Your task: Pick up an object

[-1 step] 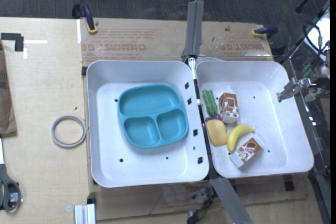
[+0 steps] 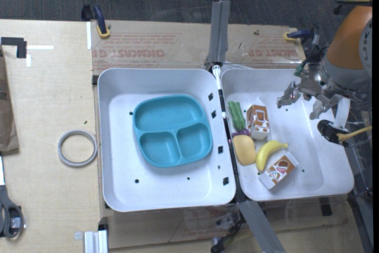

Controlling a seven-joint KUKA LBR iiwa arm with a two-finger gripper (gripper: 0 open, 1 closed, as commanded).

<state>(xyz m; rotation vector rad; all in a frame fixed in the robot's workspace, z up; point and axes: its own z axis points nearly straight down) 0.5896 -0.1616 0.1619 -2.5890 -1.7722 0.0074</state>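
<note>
We found the two-finger gripper (image 2: 301, 98) hanging over the far right part of the right white bin (image 2: 323, 183), fingers spread and holding nothing. Near it, toward the bin's left side, lay a small orange-and-white carton (image 2: 257, 120), a yellow banana (image 2: 269, 153), a second carton (image 2: 278, 170), a yellow lemon-like fruit (image 2: 244, 149) and a green vegetable (image 2: 237, 115). We judged the approach step in hand. The next move called for choosing one object, centring above it, then descending.

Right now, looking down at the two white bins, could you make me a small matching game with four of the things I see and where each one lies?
Things:
1. blue three-compartment plastic tray
2. yellow banana
3. grey tape ring
4. green vegetable

Places:
A. on the wooden bench, left of the bins
B. right bin, against the divider
C. left bin
D. right bin, between two small cartons

Pairs: 1-C, 2-D, 3-A, 4-B
</note>
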